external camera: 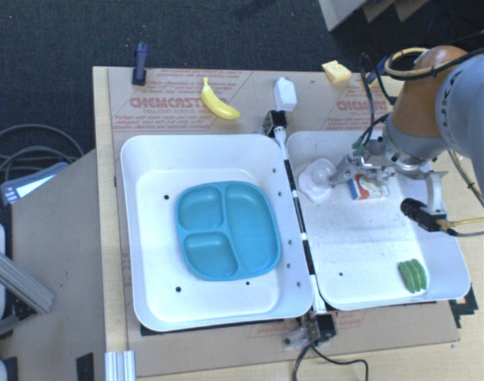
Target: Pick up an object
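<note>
1. The grey robot arm with an orange band above its wrist [432, 94] reaches in from the right and bends down over the far part of the right-hand shallow white bin [385, 284].
2. Its metal two-finger gripper [367, 173] sits low in that bin, directly over a small red, white and blue object [367, 187]. Whether the gripper is wide, narrow or gripping is not clear from this angle.
3. The small object lies on the bin floor at the gripper's tip, partly hidden; its long axis cannot be made out.
4. A clear, crumpled plastic item [315, 178] lies just left of the gripper, near the wall between the bins.
5. A green ridged oblong object [413, 275] rests in the near right corner of the same bin, well apart from the gripper, its long axis running near to far.
6. The left-hand white bin [147, 213] holds a blue divided plastic plate [226, 230].
7. On the tabletop [115, 292] beyond the bins lies a yellow banana [217, 102], pointing far-left to near-right.
</note>
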Robot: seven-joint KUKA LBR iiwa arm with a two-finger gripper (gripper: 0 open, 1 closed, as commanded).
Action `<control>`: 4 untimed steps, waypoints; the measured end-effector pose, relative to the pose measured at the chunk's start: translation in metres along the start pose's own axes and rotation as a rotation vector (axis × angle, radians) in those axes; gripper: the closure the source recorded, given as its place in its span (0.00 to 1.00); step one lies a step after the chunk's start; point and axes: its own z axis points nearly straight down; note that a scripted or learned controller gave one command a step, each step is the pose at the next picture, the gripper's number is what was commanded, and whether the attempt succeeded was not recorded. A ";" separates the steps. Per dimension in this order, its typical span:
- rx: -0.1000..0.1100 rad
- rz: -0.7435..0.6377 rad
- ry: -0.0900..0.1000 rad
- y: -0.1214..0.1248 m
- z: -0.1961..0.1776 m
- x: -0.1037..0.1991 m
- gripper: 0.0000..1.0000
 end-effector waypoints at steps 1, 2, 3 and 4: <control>-0.003 -0.001 0.001 0.010 0.000 -0.015 0.00; -0.008 -0.001 -0.004 0.011 -0.012 -0.017 1.00; -0.007 -0.001 -0.004 0.011 -0.012 -0.016 0.00; -0.004 0.000 -0.005 0.017 0.000 -0.002 0.00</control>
